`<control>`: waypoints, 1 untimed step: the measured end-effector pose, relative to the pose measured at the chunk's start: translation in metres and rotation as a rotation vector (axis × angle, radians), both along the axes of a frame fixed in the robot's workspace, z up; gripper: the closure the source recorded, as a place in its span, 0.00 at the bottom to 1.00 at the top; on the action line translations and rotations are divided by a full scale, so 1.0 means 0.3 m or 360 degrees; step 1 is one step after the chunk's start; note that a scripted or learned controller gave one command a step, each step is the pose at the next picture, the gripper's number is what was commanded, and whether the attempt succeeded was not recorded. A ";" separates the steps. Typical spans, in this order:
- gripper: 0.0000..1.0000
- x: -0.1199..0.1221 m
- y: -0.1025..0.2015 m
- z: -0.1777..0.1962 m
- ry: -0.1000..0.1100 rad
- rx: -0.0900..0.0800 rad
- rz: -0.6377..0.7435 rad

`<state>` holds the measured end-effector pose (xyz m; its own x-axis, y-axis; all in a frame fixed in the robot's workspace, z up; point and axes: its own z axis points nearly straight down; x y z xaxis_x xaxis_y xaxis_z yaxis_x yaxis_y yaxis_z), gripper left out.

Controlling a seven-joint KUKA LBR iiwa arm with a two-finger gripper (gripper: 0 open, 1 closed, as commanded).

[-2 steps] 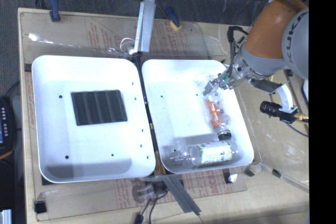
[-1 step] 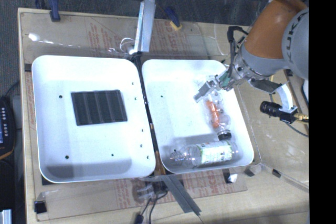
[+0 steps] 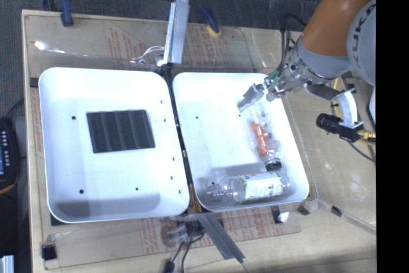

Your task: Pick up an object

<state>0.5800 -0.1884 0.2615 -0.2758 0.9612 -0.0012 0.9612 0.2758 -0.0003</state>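
My gripper (image 3: 251, 97) hangs over the upper right part of the right bin (image 3: 211, 112), reaching in from the right. Just below it lies a clear plastic bottle with orange contents and a black cap (image 3: 262, 137), running along the bin's right side. A second clear bottle with a pale label (image 3: 250, 188) lies on its side along the bin's near wall. A dark grey ribbed rectangular pad (image 3: 120, 131) lies flat in the left bin (image 3: 57, 99). Nothing is visibly held by the gripper.
The grey arm with its orange band (image 3: 335, 16) fills the upper right. A black cylindrical part (image 3: 333, 123) sticks out beside the bin's right rim. A metal bar (image 3: 176, 29) stands behind the seam between the bins, with blue clamps (image 3: 65, 8) along the bench's far edge.
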 end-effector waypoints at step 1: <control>0.00 0.030 -0.069 -0.342 0.0009 0.0003 0.0082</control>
